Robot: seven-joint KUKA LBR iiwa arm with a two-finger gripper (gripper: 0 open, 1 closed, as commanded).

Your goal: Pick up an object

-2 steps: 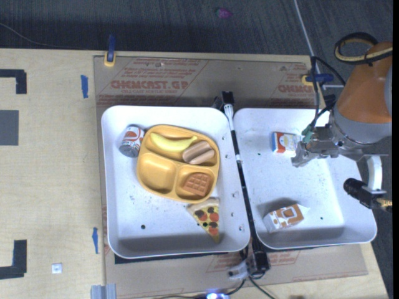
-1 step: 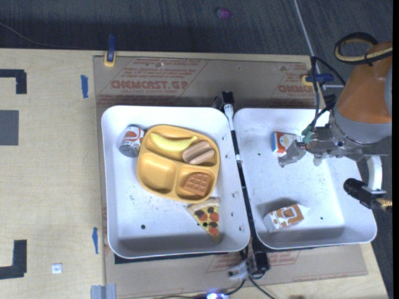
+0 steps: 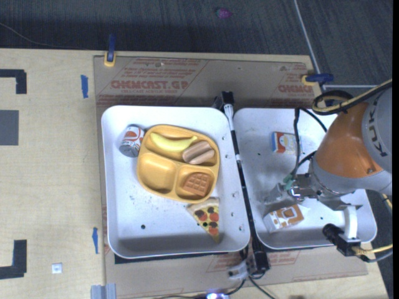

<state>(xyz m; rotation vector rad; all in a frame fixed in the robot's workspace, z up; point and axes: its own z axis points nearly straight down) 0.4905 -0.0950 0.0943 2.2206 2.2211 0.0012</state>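
1. Reaching in from the right, the arm (image 3: 349,151) has its end effector (image 3: 288,190) low in the right bin (image 3: 262,120), just above the small orange-and-white carton (image 3: 285,217) near that bin's front wall. You cannot tell from this slant whether the end effector is spread or closed, and nothing visibly sits in it.

2. Treat that carton as the likely target. It lies flat and a little skewed, just beside the tool and apart from the second small carton (image 3: 283,142) farther back in the same bin.

3. For a clean grasp, centre the tool over the carton's middle and turn the wrist so that closure falls across its narrow sides, not its corners.

4. Descend straight. A flat, light carton will probably skid on the smooth white floor if one side touches first.

5. Leave the left bin (image 3: 115,185) alone: the yellow divided tray (image 3: 156,170), the can (image 3: 130,141) at its back corner and the pizza slice (image 3: 208,217) are well apart from the tool.

6. Lift only once the carton is seen gripped.
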